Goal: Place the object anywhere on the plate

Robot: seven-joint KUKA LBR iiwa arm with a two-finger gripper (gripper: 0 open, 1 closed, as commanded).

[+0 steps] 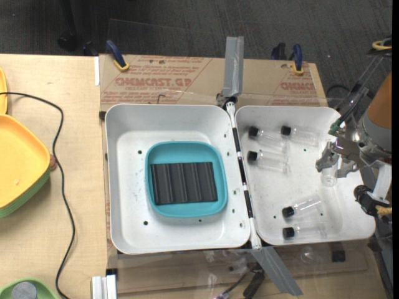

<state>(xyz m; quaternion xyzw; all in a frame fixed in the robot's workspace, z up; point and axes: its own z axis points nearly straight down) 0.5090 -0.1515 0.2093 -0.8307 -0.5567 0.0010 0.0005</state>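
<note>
A teal plate (pixel 186 180) with a dark ridged centre lies in the left bin (pixel 124 167). Several clear tubes with black caps lie scattered in the right bin (pixel 299 179): one at the upper left (pixel 265 134), one below it (pixel 269 161), one near the front (pixel 303 207). My gripper (pixel 328 165) hangs low over the right side of that bin, far from the plate. Something clear and tube-like (pixel 328 178) sits just under it, but glare and the wrist hide whether it is held.
A cardboard sheet (pixel 187 80) lies behind the bins, held by blue clamps. A yellow dish (pixel 19 167) and a black cable (pixel 62 185) rest on the wooden bench to the left. A metal divider (pixel 240 167) runs between the bins.
</note>
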